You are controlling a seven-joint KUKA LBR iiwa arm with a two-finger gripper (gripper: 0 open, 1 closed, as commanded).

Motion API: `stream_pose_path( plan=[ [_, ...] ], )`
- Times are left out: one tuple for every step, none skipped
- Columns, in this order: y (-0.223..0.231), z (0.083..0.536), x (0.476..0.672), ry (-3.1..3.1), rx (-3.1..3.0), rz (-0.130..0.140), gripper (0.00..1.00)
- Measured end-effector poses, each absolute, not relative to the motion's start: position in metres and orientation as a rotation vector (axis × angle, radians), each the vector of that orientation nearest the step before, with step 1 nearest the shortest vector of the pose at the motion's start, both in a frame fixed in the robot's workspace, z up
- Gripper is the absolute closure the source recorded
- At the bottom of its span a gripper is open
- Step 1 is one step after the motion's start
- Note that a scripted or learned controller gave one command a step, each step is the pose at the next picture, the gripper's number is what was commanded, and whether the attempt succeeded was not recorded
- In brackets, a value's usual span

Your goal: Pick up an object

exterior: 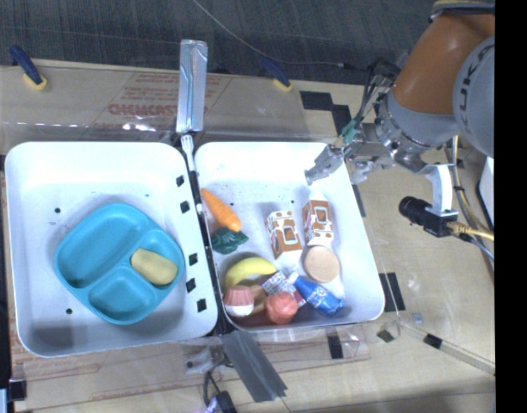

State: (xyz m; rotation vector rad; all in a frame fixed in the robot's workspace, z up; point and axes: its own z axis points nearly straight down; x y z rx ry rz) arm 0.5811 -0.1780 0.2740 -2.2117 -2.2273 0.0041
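Note:
The right bin (246,163) holds a toy carrot (221,211), a dark green piece (228,240), a banana (247,270), two brown-and-white cartons (283,231) (319,218), a tan round lid (320,263), a pink cupcake (238,298), a red fruit (281,307) and a blue wrapped item (319,296). My gripper (337,163) hangs over the bin's upper right corner, above and to the right of the cartons, with nothing seen between its fingers.
The left bin (40,170) contains a blue divided plate (91,248) with a yellow potato-like piece (154,266) on it. A metal bar (191,84) stands at the divider between the bins. Cables and a black fitting (423,212) lie right of the bins.

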Motion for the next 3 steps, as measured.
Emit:
stream_pose_path(
  plan=[
    [-0.191,0.145,0.474,-2.29,-2.135,0.009,0.0],
    [-0.163,0.234,0.478,-2.125,-2.316,-0.002,0.0],
    [-0.156,0.108,0.502,-2.373,-2.075,-0.011,0.0]
  ],
)
